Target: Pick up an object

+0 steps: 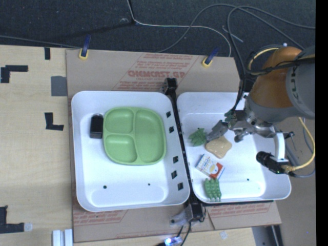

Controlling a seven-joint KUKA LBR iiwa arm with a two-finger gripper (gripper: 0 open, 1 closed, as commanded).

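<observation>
My gripper (221, 130) hangs low over the right bin (266, 186), near its middle, at the end of the grey and orange arm that comes in from the right. Just below it lies a tan, bread-like lump (219, 148). A green leafy toy (197, 136) sits to the gripper's left, near the bin's left wall. A small white, red and blue packet (209, 166) lies further toward the front. A green studded block (212, 188) rests at the front edge. I see nothing held in the gripper.
The left bin (87, 188) holds a green divided plate (135, 136) with a small black object (96, 126) beside it. A black divider with clips (177, 137) runs between the bins. Cables trail behind the bench and around the arm.
</observation>
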